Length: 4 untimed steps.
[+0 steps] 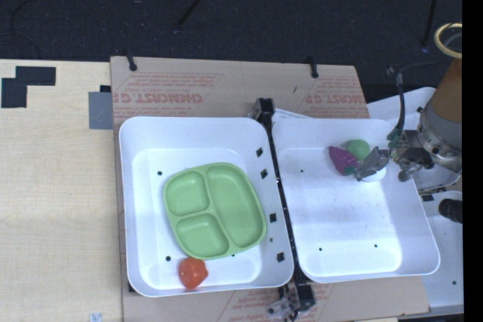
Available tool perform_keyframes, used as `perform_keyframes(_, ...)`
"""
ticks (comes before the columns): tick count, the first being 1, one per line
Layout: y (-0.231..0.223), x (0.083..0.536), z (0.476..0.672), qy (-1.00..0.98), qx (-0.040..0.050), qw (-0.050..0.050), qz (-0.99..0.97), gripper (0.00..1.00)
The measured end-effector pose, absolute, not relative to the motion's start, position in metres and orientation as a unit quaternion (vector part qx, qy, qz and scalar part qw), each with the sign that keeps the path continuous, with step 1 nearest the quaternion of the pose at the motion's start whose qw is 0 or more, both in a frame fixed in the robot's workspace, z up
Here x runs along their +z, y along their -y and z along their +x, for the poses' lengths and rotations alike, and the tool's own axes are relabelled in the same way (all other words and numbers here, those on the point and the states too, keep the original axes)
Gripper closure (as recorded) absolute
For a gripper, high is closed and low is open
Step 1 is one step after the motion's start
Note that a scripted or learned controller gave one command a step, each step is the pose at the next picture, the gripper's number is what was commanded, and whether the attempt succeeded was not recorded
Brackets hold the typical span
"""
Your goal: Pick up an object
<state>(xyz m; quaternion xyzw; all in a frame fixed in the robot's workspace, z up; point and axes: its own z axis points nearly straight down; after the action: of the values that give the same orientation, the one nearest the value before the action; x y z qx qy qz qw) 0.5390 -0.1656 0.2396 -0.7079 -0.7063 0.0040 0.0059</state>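
Observation:
In the right bin (355, 256), near its far right corner, a purple object (342, 157) lies touching a round green object (358, 148). My gripper (389, 166) hangs at that bin's right wall, just right of the two objects. It is open, with one finger (370, 165) close beside the green object and nothing between the fingers. The grey arm with its orange band (447, 105) comes in from the right.
The left bin (143, 162) holds a green divided plate (215, 209) and a small red object (192, 272) at its front wall. A black divider (278, 200) runs between the bins. Cardboard (226, 90) lies under both.

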Motion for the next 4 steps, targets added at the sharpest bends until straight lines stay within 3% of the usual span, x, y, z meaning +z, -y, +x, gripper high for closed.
perform_keyframes(1,0.166,0.246,0.541,0.707,0.0005,0.000,-0.707,0.00)
perform_keyframes(4,0.144,0.087,0.535,0.707,0.0018,0.004,-0.707,0.00)
